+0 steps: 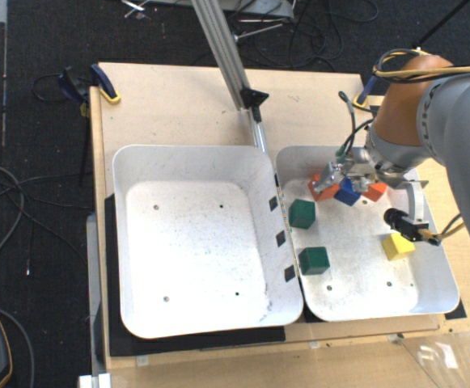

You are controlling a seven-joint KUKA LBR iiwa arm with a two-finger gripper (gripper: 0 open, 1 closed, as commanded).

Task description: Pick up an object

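Nearest the lens, two green blocks [313,259] lie at the right bin's [364,301] left side, a yellow block [397,246] at mid-right, while the claw [341,180], fingers' spread unclear, hangs beside blue [347,192] and orange [325,186] blocks.

Two white bins [194,164] [429,297] are counted, along with two green blocks [302,214] [314,260], one yellow block [397,246], one blue block [347,192] and two orange blocks [325,187] [374,190].

Left bin [137,186] open; blocks [302,214] crowd right bin [429,293].
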